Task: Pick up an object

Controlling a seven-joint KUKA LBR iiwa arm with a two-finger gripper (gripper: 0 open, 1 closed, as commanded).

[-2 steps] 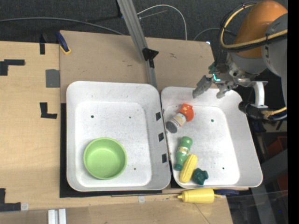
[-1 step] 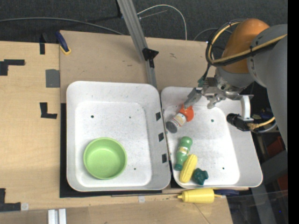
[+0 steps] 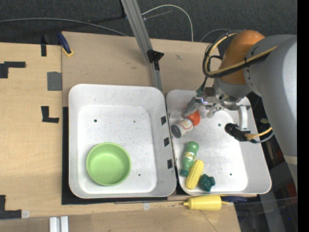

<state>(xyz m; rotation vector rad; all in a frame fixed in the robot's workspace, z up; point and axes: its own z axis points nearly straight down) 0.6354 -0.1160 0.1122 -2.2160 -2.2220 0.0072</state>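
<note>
Approach step, by the look of it — gripper [image 3: 200,106] low over the far end of the right bin [image 3: 241,178], just above a small jar [image 3: 185,125] lying on its side, orange cap toward the wrist. Cannot tell whether the gripper is apart or together: too blurred and partly masked by the wrist body. No sign of anything clamped or lifted; jar apparently resting on the bin floor near the wall shared with the left bin [image 3: 116,93].

Further choices nearer the camera: green bottle [image 3: 189,154], touching a yellow corn cob [image 3: 194,174], with a dark green lump [image 3: 207,182] just beside that. Green bowl [image 3: 108,164] well apart, in the left bin. Yellow bottle [image 3: 205,203] outside, on the bench edge.

Next, probably: settle straight down astride the jar across its narrow width, close, then lift — with care for the round body rolling toward the wall and slipping out.
</note>
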